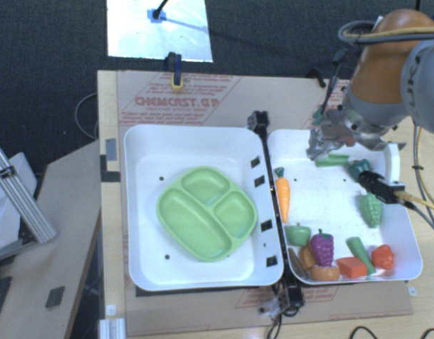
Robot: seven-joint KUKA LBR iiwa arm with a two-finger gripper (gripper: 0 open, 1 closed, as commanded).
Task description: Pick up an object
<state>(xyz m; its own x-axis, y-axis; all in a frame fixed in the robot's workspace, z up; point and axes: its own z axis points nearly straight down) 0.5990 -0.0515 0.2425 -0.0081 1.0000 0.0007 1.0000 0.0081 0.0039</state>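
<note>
The right bin (408, 242) holds several toy foods. My gripper (318, 149) hangs low over the bin's far part, near its back left corner. A flat green pod (333, 159) lies right beside the gripper tip, and I cannot see whether it is touched. A teal piece (358, 167) lies just to the right of the pod. An orange carrot (281, 196) lies along the left wall. A bumpy green vegetable (370, 209) rests near the right wall.
Along the right bin's front edge crowd a green pepper (297, 233), purple grapes (321, 246), orange pieces (324, 272), a red block (352, 266), a green stick (360, 251) and a red piece (383, 256). The left bin (143, 189) holds a green divided plate (206, 212).
</note>
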